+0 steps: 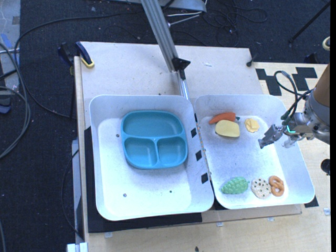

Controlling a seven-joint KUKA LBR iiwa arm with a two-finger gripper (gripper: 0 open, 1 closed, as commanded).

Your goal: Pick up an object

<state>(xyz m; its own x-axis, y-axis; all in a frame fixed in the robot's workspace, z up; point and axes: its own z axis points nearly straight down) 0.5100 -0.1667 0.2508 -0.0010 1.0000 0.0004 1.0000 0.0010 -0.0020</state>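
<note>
The right bin (294,164) holds several small toy foods. A yellow piece (228,129) lies beside an orange-red carrot-like piece (222,117) at the upper left. A small yellow item (252,124) sits just right of them. Along the front lie a green leafy piece (234,185), a speckled cookie (260,188) and a pretzel (276,185). My gripper (269,137) hangs over the right bin's right half, right of the small yellow item, with nothing seen between its fingers.
The left bin (105,193) holds a blue three-compartment tray (155,139). A metal pole (160,28) slants up from between the bins' far edges. Cables trail from the arm at the right.
</note>
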